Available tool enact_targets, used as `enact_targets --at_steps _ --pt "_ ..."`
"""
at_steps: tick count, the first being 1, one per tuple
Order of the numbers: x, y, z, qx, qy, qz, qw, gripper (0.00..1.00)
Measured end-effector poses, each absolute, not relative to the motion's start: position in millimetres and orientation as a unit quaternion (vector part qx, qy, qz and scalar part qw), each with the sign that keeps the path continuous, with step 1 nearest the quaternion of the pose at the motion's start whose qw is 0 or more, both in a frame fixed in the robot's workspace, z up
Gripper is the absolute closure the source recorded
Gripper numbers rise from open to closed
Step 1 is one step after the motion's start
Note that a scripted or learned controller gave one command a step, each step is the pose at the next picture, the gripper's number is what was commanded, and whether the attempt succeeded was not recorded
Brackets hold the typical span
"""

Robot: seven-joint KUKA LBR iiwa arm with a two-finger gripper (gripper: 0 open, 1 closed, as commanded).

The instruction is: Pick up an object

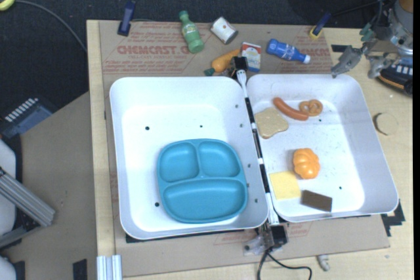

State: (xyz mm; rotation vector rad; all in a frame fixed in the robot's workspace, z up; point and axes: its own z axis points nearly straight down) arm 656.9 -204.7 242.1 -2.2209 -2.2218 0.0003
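Two white bins side by side; the left bin [131, 141] holds a blue divided plate [201, 179], the right bin [367, 141] has the food bits: sausage [289, 109], pretzel [311, 106], toast slice [270, 122], orange pepper [306, 163], yellow cheese square [285, 185], brown block [316, 200]. Gripper [357, 56] hangs past the right bin's far corner (over the bench, not the bin), fingers spread, nothing between them; green bottle [191, 33] and blue bottle [287, 51] lie behind the bins.

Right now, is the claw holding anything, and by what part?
Nothing held. The claw hangs above the right bin's far corner, with no object between its fingers.
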Motion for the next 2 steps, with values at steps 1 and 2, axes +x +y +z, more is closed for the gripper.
enact_targets --at_steps 1,2 --pt "619.5 -142.9 158.6 -0.706 -0.708 0.0006 0.002 0.00" --pt "557.8 -107.3 144.3 -0.707 -0.707 0.0005 0.001 0.00"
